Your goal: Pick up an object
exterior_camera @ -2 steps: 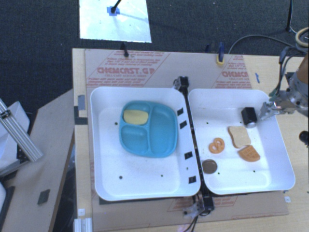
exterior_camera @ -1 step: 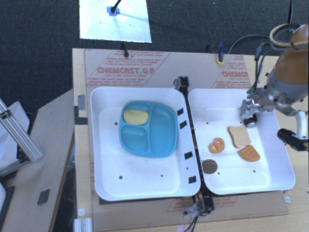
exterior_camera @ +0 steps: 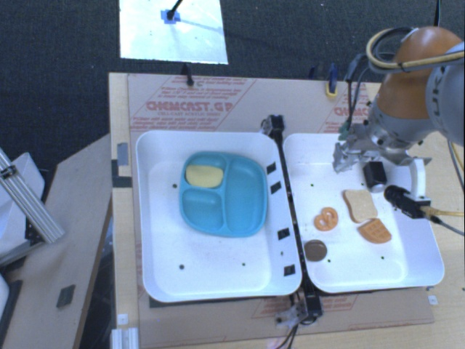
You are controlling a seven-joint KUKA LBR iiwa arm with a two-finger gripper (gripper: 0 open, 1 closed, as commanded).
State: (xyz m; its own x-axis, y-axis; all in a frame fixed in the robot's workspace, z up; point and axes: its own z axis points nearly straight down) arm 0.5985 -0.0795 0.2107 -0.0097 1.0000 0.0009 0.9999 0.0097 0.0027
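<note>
Bench: we see a tan wooden bench top [exterior_camera: 218, 97] carrying two shallow white bins side by side.
Left bin: the left white plastic bin [exterior_camera: 156, 267] holds a blue divided plastic plate [exterior_camera: 232, 202].
Right bin: the right white plastic bin [exterior_camera: 363, 267] holds the small food pieces and the arm's working end.
Arm: the grey arm with its orange band [exterior_camera: 418, 71] reaches in from the right, over the far right part of the right bin.
Gripper: the two-finger gripper [exterior_camera: 347, 155] sits low over the far part of the right bin; we cannot tell how its fingers stand, and we see nothing between them.
Bread: a pale toast-like slice [exterior_camera: 360, 205] lies near and slightly right of the gripper, apart from it.
Yellow piece: a yellow block [exterior_camera: 204, 175] rests in the plate's far left compartment, well apart from the gripper.
Orange wedge: an orange textured piece [exterior_camera: 375, 231] lies just nearer than the slice.
Pretzel: an orange pretzel shape [exterior_camera: 326, 219] lies left of the slice.
Brown disc: a round brown piece [exterior_camera: 314, 250] lies nearest, by the divider.
</note>
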